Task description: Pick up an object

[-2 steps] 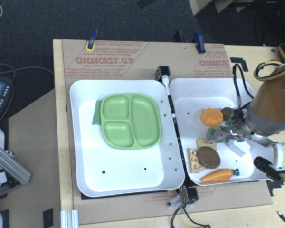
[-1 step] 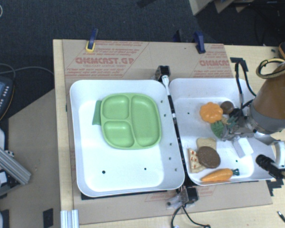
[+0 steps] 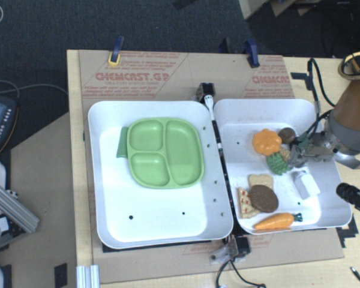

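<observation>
The right white bin (image 3: 258, 110) holds several toy foods. There is an orange pepper-like piece (image 3: 266, 141), a small brown round piece (image 3: 286, 135) and a green leafy piece (image 3: 278, 163). Nearer the front lie a slice of toast (image 3: 260, 180), a dark brown patty (image 3: 263, 198), a checkered cracker-like piece (image 3: 245, 203) and a carrot (image 3: 275, 221). My gripper (image 3: 295, 153) reaches in from the right and hangs low, right beside the green piece and just below the brown round piece. Its tip is dark and partly merges with those items.
The left white bin (image 3: 102, 179) carries a green divided plate (image 3: 165, 152). A pale grey block (image 3: 305, 183) lies in the right bin below the gripper. The arm's body (image 3: 354, 122) overhangs the right bin's right rim. Cables run along the bench's right side.
</observation>
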